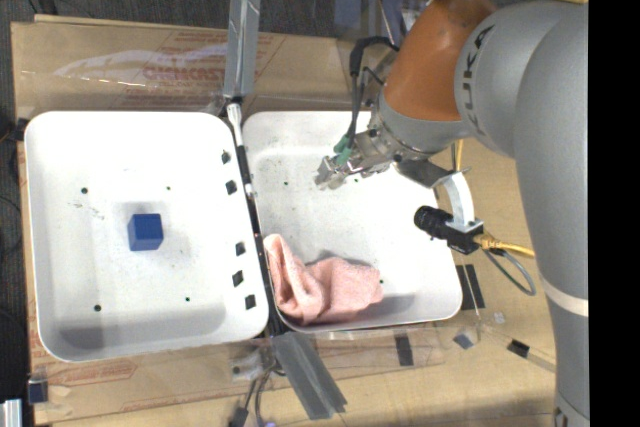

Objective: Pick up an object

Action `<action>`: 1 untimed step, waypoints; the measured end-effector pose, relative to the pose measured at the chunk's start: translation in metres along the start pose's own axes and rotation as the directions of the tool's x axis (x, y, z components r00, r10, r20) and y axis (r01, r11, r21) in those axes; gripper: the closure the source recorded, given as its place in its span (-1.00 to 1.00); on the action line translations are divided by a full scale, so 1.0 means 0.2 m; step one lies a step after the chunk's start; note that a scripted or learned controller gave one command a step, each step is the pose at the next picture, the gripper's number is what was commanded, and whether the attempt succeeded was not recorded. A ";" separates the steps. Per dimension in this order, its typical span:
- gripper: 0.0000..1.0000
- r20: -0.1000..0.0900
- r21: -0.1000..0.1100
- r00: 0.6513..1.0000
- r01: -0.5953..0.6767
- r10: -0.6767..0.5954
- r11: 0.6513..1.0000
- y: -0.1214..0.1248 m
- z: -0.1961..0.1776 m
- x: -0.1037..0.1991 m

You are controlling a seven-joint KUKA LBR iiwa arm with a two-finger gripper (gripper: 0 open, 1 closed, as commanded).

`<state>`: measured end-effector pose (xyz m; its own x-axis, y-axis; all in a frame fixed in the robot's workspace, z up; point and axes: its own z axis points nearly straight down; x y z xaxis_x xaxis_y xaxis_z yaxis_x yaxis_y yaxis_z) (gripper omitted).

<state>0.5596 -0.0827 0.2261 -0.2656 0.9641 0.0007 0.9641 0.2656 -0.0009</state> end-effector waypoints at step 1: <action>-1.00 -0.001 0.001 1.000 0.001 -0.001 1.000 0.00 0.00 0.00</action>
